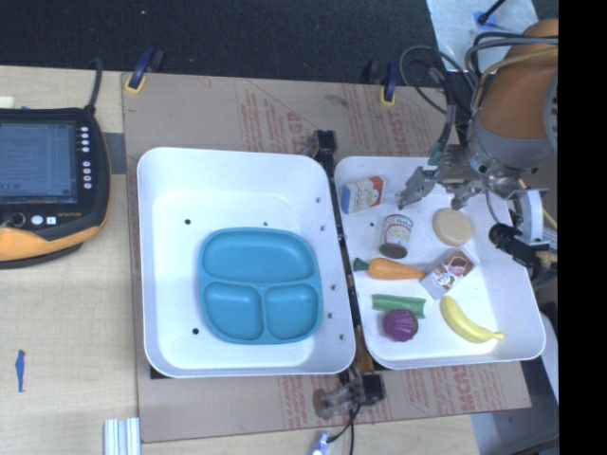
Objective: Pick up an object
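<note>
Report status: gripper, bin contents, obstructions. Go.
Gripper over right bin, nothing seen between its fingers. Cookie just below it, untouched. Small can and carrot lie close by.

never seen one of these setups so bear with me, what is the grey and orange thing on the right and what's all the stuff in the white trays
It is a robot arm, seen from a camera fixed above the bench and looking down at a slant. Its grasping tool hangs over the right bin, and nothing shows between its fingers. That bin holds toy food: a small carton, a can, a round beige piece, a carrot, a small box, a green piece, a purple vegetable and a banana. The left bin holds a blue divided plate. The screen device on the left looks like the arm's control pad.
</note>
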